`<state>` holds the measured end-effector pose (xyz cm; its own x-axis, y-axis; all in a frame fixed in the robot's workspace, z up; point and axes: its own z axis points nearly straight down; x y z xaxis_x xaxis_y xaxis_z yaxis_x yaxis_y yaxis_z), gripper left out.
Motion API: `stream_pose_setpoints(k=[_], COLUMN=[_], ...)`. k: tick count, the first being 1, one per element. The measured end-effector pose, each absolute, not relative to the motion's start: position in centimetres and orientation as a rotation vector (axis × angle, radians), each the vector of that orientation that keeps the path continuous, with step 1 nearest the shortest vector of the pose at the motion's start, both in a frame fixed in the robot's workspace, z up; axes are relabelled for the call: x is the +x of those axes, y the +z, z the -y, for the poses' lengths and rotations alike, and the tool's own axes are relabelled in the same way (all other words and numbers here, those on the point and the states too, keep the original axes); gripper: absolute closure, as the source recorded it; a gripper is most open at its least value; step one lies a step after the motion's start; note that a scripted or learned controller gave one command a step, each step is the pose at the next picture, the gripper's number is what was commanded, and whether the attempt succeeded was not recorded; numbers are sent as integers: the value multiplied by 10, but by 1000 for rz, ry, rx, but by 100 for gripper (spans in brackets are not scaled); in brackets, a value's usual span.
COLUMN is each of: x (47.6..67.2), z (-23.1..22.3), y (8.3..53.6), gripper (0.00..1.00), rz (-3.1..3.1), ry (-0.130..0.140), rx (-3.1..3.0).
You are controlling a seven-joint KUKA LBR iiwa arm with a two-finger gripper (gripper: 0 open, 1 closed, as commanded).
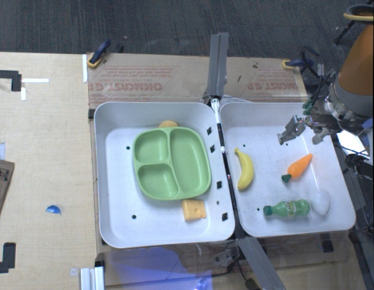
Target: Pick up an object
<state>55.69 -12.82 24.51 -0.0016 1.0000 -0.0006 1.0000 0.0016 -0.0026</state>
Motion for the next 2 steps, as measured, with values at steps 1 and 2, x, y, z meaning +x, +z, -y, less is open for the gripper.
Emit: stream_pose_setpoints(k=[1, 2], x=[554, 554], z=[188, 188], y=[92, 101], gripper=[0, 100], rz=[2260, 2257], ry=[0, 0], rx=[-2183, -2186])
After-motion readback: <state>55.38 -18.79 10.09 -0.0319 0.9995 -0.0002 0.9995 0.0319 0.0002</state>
